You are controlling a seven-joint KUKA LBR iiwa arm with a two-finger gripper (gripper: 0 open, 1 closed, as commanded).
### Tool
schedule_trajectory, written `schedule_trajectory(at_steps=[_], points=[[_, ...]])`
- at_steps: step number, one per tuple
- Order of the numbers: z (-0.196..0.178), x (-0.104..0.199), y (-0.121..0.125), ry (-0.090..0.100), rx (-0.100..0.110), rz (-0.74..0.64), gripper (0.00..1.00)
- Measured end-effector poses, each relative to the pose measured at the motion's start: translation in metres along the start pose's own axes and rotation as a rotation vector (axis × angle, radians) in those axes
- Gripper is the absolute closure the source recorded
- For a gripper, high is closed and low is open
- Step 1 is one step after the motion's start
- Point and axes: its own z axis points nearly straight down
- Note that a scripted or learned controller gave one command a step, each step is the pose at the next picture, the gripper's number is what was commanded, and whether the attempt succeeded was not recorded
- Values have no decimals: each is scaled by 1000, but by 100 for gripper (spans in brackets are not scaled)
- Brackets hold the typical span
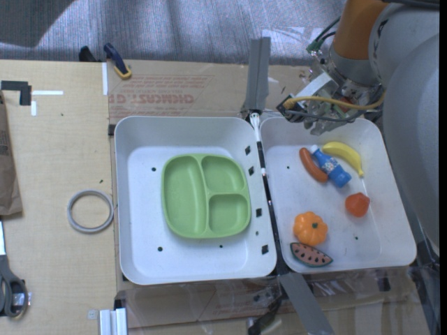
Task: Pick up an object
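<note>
arm: we are seeing the grey arm with its orange band [360,19] reaching in from the right, its wrist hanging over the far edge of the right bin.
gripper: we are finding the two-finger gripper [323,121] sitting low over the far-left part of the right shallow white bin [391,246], wrapped in cables; we cannot tell how it is set, and we are seeing nothing in it.
right bin, far side: a yellow plastic banana [347,155] is lying near the far edge, with a small blue bottle with a white cap [330,167] just beside it and a reddish-orange sausage [313,165] touching the bottle's left side.
right bin, middle: a small red-orange rounded fruit [357,204] is sitting toward the right wall, apart from the others.
right bin, near side: an orange toy pumpkin [310,228] is resting just behind a red watermelon slice with a dark rind [311,255], which is lying close to the near edge.
left bin: the left shallow white bin [136,257] is carrying a light green divided plastic plate [206,195] lying flat near its centre.
bench: a pale ring [90,210] is lying on the bench, left of the left bin.
</note>
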Motion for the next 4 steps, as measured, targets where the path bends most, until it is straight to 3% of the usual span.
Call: schedule_trajectory(at_steps=[1, 2, 3, 4], points=[[-28, 6, -49, 1, 0, 239, 100], [-18, 49, -63, 3, 0, 335, 100], [-15, 14, -15, 0, 0, 333, 100], [14, 33, -25, 0, 0, 332, 100]])
